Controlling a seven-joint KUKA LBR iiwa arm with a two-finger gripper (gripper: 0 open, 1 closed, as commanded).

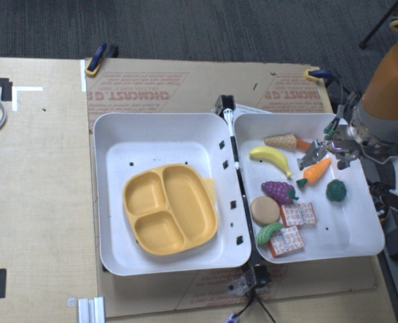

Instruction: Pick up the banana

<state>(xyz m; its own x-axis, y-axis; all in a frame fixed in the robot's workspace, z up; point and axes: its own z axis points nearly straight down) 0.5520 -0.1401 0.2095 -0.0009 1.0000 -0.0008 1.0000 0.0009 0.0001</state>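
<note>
The gripper [314, 155] is positioned over the upper middle of the right bin [360, 244], at the end of the arm [386, 99] entering from the right. Its metallic fingers point toward the left and sit directly above the leafy end of the orange carrot [316, 171], just beside the ice cream cone [281, 140]. Whether the fingers are open or closed cannot be determined at this resolution, and no object is visible between them. The banana [271, 158] lies flat on the floor of the right bin, in its upper left area, to the left of the gripper and apart from it, below the cone and above the purple grapes [278, 191]. Further contents of the right bin are a dark green round item [336, 191], a tan round cookie [265, 210], a green vegetable [269, 233] and two red-and-white packets [291, 229]. The left bin [118, 140] holds a yellow divided plate [170, 208].
</note>
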